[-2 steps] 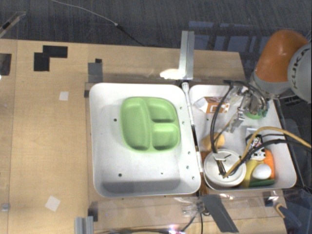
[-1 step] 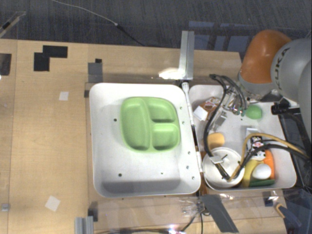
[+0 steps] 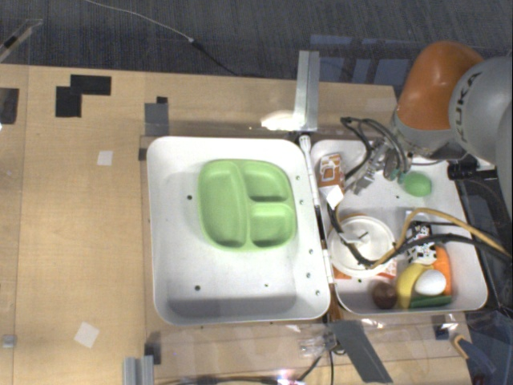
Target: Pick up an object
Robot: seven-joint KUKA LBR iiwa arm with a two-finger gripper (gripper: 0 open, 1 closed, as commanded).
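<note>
Claw [image 3: 365, 179] over the right bin's [image 3: 445, 203] far end, between brown packet [image 3: 329, 169] and green ball [image 3: 417, 185]; wide or narrow, can't tell.

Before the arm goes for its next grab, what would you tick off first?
1. Gripper hangs over the right bin, where most of the objects lie: ok.
2. Gripper not already holding something: cannot tell.
3. A loose target close by: the green ball lies by itself beside the gripper: ok.
4. Brown packet uncovered, though close to the bin wall: ok.
5. Room around the banana and white egg: packed together in the near corner: not ok.
6. Green divided tray lies flat and alone in the left bin: ok.
</note>
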